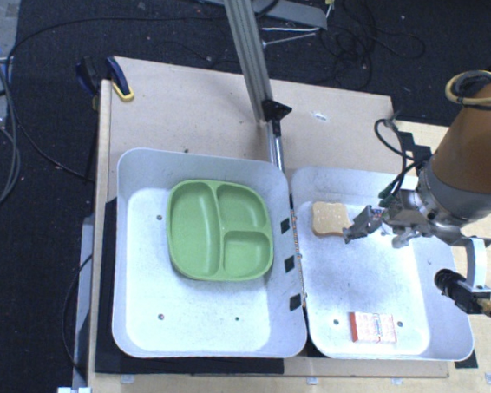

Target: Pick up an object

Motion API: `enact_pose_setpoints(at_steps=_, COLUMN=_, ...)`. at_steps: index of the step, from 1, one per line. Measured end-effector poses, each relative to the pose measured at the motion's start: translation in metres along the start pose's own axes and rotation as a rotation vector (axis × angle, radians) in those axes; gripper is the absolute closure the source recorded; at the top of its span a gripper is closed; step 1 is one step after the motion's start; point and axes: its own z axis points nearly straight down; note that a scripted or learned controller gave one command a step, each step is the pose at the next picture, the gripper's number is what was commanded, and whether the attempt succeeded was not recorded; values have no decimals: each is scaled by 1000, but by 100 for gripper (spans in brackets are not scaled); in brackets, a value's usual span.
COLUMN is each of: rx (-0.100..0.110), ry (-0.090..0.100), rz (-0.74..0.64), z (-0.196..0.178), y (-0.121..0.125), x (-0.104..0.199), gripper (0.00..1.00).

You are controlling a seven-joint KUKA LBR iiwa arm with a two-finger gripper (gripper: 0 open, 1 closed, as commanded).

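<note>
Bread slice (329, 218): a tan, squarish piece with rounded corners and a soft, matte face, lying flat at about 10 o'clock in the right bin (410, 287). Its sides are nearly equal, so no long axis can be told; its edges run roughly square with the bin walls.
Hand (366, 225): dark metal fingers at the end of the grey arm (471, 163), which comes in from 3 o'clock. The fingertips point toward 9 o'clock and sit just beside the bread's right edge. Whether the fingers are apart or together cannot be told, and nothing is seen between them.
Small box (374, 327): a flat rectangular pack, red and white with print, at about 6 o'clock in the right bin, its long axis running 9 to 3 o'clock, well apart from the bread.
Green tray (221, 231): smooth moulded plastic, rounded rectangle with three compartments, lying in the upper middle of the left bin (155, 313), tilted slightly clockwise.
Bins: shallow white plastic with rounded corners and a faintly speckled floor, side by side and touching along the middle.
Tabletop (194, 107): pale, plain wood-coloured board under both bins.
</note>
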Motion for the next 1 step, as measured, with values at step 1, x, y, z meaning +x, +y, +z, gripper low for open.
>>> enact_pose_setpoints(at_steps=1, rx=2, ry=0, rz=1, z=50, y=7, x=7, gripper=0)
